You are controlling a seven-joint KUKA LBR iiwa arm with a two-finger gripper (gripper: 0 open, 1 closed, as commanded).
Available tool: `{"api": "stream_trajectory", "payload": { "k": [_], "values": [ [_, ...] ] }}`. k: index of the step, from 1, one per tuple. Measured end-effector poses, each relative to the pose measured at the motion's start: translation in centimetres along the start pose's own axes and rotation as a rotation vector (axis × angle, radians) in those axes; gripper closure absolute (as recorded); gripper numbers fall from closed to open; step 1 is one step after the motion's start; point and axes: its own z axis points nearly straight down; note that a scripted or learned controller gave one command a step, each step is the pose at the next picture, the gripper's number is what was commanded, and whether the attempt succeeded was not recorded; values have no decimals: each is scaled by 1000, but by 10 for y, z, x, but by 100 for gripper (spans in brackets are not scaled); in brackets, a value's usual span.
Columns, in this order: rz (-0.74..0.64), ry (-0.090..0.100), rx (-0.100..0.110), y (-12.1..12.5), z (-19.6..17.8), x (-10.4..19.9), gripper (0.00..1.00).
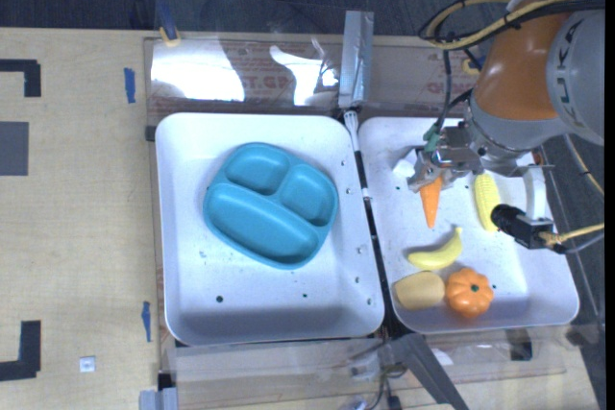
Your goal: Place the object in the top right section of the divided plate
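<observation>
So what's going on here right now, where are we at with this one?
The arm's hand is down in the right bin, at the top end of the toy carrot. The carrot hangs point-down under it, so it looks gripped, though I can't confirm that. A corn cob, banana, potato and small pumpkin lie in the same bin. The blue divided plate sits in the left bin, with nothing in its sections yet.
</observation>
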Motion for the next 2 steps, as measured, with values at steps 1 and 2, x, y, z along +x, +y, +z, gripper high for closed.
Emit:
{"api": "stream_trajectory", "payload": {
  "k": [1, 2],
  "values": [
    [67, -2, 3, -67, 78, -48, 100],
    [218, -2, 2, -59, 10, -31, 100]
  ]
}}
